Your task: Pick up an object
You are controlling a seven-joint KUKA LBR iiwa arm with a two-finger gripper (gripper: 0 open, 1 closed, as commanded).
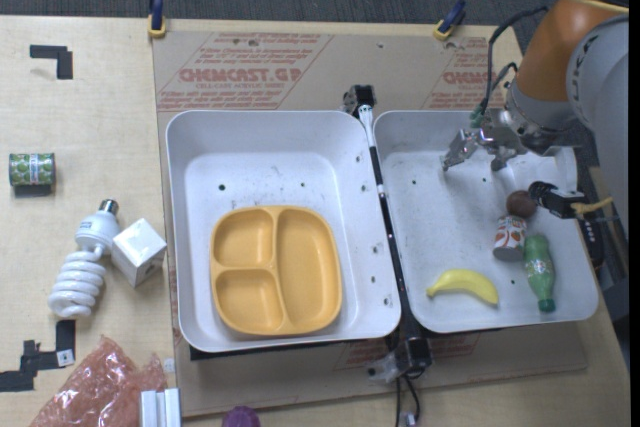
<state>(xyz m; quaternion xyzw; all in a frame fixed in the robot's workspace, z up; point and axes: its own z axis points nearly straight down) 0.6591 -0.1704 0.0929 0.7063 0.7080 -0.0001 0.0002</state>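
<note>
The right bin (420, 215) holds a yellow banana (463, 286) near its front and a green bottle (539, 272) lying by the right wall. A small printed cup (510, 237) and a brown round object (520, 204) sit just above the bottle. My gripper (475, 153) hovers over the bin's back part, left of the brown object and apart from it. Its fingers (453, 157) are spread open with nothing between them. The grey arm with its orange band (560, 35) comes in from the upper right.
In the left bin (190, 215) lies a yellow divided plate (276, 269). On the bench to the left are a spiral light bulb (82, 265), a white cube (139, 251), a green can (31, 171) and a red mesh bag (95, 385).
</note>
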